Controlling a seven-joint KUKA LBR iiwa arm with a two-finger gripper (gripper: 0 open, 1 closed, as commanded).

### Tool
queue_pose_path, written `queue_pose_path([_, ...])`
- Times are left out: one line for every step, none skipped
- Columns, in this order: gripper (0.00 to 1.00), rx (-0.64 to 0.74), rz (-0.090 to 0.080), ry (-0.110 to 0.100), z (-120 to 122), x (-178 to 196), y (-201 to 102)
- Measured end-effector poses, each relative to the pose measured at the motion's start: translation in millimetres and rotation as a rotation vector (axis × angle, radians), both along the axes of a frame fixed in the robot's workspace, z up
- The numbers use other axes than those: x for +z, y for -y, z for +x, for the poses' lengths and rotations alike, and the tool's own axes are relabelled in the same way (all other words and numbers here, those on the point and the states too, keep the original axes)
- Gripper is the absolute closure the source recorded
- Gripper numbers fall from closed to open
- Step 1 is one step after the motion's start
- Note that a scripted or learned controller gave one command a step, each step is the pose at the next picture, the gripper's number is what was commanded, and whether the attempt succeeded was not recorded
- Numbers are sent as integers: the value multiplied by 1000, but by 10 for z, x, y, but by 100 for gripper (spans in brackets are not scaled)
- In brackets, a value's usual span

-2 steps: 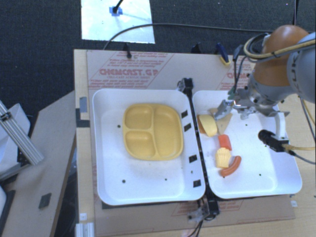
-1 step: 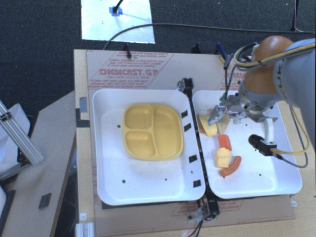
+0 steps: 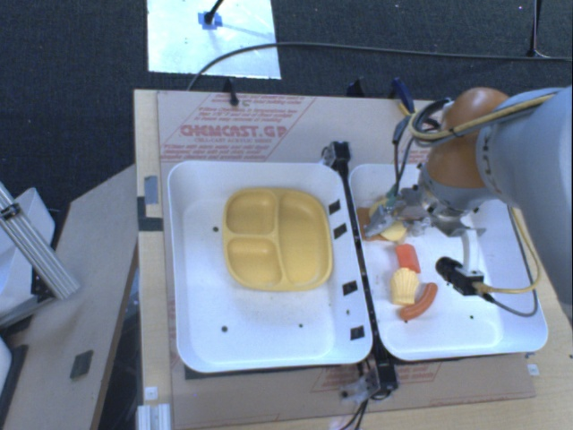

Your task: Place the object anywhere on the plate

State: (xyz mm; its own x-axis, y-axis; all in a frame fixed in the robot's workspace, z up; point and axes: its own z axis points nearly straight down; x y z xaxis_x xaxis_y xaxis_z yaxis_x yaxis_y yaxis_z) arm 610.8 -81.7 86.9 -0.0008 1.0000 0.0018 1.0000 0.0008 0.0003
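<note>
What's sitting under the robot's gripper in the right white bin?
Under the gripper, at the right white bin's left edge, lies a pale yellow toy food piece beside something brown. The gripper covers their upper parts, so their full shapes stay hidden.

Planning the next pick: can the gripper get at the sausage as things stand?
Probably yes. The sausage lies uncovered in the right bin, touching only the corn-like piece; the gripper is close by.

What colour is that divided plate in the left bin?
Pale yellow; the plate shows best in the camera view.
</note>
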Motion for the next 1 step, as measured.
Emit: queue_pose_path([100, 0, -2, 5, 14, 131, 5])
